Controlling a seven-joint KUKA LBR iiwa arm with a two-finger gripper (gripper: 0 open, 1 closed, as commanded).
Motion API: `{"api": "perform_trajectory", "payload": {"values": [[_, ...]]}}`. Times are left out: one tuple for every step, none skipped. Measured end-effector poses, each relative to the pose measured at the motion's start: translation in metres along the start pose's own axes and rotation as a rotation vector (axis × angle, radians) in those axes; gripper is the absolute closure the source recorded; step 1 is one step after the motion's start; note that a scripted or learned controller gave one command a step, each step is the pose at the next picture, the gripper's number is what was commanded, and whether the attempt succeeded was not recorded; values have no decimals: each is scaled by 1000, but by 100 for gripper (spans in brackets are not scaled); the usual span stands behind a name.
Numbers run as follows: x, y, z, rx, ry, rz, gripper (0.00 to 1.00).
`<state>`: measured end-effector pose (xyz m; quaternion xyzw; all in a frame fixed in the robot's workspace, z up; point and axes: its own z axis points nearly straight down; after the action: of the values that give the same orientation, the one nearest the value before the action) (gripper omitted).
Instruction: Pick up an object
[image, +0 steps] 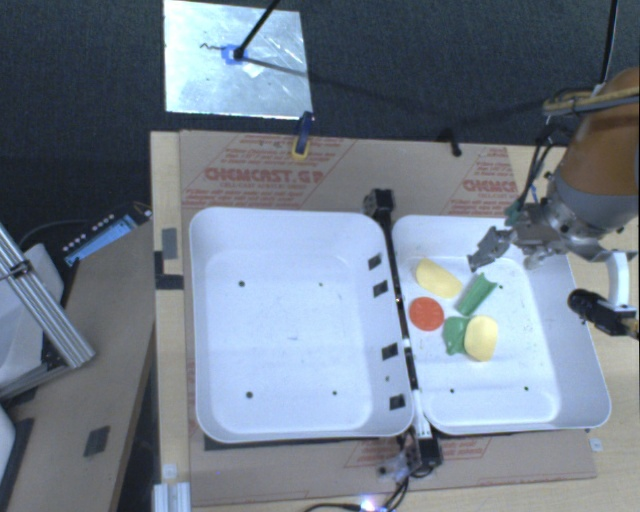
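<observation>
The right bin (560, 400) holds a small cluster of toy foods near its left side. A pale yellow piece (437, 277) lies at the back, with a long green piece (477, 293) just right of it. In front of these lie a red disc (427, 313), a small green piece (455, 335) and a yellow lemon-like piece (481, 338). My gripper (515, 250) hangs over the back of the right bin, just up and right of the long green piece. It is open, with nothing between its fingers (490, 246).
The left bin (215, 240) sits beside the right one, with black clips (385, 290) along the shared edge. Both rest on a cardboard sheet (260, 170). A foil square (237, 60) lies at the back and a metal rail (40, 310) at the far left.
</observation>
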<state>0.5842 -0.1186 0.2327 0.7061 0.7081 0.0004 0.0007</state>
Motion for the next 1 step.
{"api": "perform_trajectory", "payload": {"values": [[23, 13, 153, -2, -1, -4, 0]]}}
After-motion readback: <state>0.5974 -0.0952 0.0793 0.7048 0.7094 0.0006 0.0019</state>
